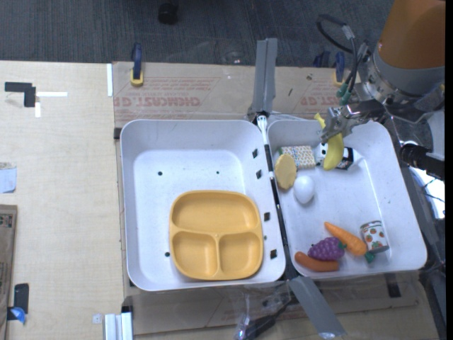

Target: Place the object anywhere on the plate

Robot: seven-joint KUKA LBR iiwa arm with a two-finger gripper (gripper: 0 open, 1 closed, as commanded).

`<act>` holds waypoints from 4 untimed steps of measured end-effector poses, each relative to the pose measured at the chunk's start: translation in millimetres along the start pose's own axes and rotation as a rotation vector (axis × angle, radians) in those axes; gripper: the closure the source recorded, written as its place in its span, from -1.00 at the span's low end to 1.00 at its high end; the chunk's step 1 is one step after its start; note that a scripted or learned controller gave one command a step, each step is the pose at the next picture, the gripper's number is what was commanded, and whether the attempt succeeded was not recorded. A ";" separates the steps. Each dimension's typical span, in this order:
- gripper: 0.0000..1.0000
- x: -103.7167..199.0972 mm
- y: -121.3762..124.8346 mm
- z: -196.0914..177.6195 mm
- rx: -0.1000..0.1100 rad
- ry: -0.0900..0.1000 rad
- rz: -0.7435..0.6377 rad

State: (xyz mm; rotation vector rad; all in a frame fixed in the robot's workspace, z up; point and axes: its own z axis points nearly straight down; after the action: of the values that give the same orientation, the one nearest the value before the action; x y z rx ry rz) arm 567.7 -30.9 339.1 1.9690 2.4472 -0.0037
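Observation:
A yellow plate (216, 241) with three compartments lies in the left bin (141, 190), toward its front. Over the back of the right bin (396, 190), my gripper (333, 127) is shut on a yellow banana (333, 154). The banana hangs nearly upright from the fingers, its lower end close to the bin floor. Whether that end touches the floor I cannot tell. The plate is well to the left and nearer the front than the gripper.
The right bin also holds a pale yellow rounded piece (285, 170), a white egg (304, 189), a speckled block (304, 156), a carrot (345, 237), purple grapes (325, 248), a red sausage (316, 262) and a small can (374, 236). A ridge (270, 190) divides the bins.

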 end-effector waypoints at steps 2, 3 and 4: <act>1.00 10.3 15.2 148.8 0.002 0.002 -0.005; 1.00 9.2 -7.6 19.7 0.000 0.000 -0.015; 1.00 75.3 -1.1 103.8 0.002 0.001 -0.105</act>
State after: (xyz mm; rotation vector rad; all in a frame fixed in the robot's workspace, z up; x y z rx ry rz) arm 550.4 42.1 235.2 1.8388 2.5495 -0.0051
